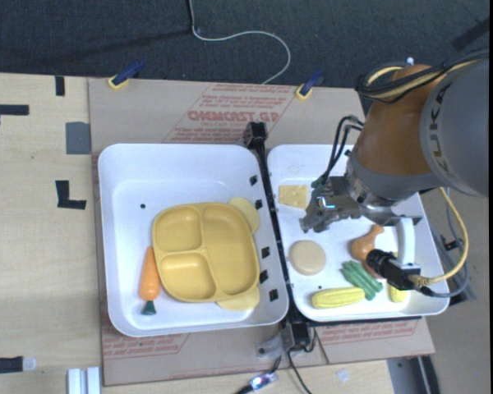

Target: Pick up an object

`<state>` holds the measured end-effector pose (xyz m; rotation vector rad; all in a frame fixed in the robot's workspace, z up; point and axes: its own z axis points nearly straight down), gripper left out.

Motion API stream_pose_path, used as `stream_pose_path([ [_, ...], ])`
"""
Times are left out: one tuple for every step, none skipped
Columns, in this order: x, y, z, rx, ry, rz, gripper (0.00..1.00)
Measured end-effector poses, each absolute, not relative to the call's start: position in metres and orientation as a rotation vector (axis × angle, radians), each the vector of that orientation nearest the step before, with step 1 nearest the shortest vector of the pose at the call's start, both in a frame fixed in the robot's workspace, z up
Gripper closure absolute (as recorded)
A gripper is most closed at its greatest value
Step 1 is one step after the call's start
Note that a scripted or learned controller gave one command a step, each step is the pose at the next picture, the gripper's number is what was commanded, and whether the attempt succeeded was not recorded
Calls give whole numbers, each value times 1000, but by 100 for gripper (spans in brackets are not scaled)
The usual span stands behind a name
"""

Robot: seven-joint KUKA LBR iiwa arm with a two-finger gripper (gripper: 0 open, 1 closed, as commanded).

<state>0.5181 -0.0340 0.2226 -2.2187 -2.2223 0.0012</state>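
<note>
My gripper (320, 218) hangs over the middle of the right bin (357, 316), low above the floor. It sits between a pale yellow cheese wedge (292, 195) at the upper left and a round beige bun (307, 258) just below it. An ear of corn (338, 298) lies along the bin's front edge, with green beans (361, 277) beside it. An orange-brown piece (365, 243) lies to the right of the gripper, partly under the arm. I see nothing held in the gripper.
The left bin (115, 171) holds a yellow divided plate (204, 249), a carrot (149, 277) at its left, and pale yellow pieces (248, 213) under the plate's edges. The arm's grey and orange body (403, 138) covers the right bin's back right part.
</note>
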Motion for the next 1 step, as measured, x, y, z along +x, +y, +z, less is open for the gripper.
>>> stream_pose_path([
  [508,-30,232,-2218,-2222,2,100],
])
